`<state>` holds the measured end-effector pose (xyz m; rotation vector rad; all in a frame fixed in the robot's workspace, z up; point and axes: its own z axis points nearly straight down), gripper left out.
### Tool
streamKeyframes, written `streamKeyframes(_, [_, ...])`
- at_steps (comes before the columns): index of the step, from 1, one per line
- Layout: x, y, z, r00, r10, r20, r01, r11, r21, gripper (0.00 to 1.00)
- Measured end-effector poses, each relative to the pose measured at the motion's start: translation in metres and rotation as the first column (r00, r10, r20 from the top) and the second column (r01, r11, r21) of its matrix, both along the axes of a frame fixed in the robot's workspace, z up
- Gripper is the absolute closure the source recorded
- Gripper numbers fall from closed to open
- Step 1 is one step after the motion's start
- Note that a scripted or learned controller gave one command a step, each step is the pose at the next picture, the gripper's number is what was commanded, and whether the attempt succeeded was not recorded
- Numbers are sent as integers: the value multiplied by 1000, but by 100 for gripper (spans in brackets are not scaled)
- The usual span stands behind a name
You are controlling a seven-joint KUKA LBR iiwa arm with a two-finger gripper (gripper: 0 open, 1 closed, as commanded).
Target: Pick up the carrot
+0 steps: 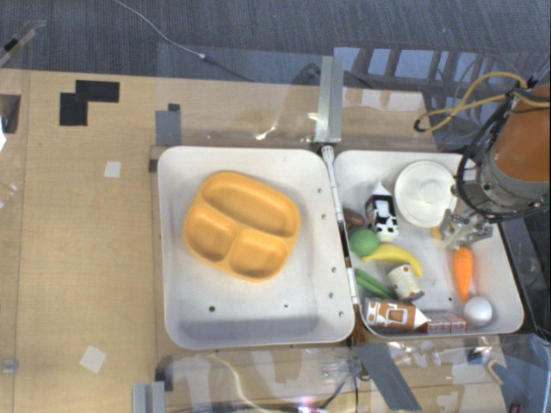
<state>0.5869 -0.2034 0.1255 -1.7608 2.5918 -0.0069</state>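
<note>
Wooden bench [77, 256], pale, black marks near far left corner. Two white bins side by side on it: left bin [181, 317] and right bin [508, 304], rims touching at middle. Metal brackets [329, 101] at bin edges.

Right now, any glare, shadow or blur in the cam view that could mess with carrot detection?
Camera view: the carrot is sharp and evenly lit, with no glare on it. Bright reflections streak the clear sheet by the metal divider and along the bottom edge. A soft shadow sits under the yellow tray. The gripper looks slightly soft just above the carrot's top end.
</note>
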Motion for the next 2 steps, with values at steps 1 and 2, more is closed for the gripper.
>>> streamKeyframes(1, [-30, 25, -33, 650, 760, -3, -760, 650, -12, 100])
streamKeyframes(2, [-25, 72, 40, 616, 787, -1, -787, 616, -10, 100])
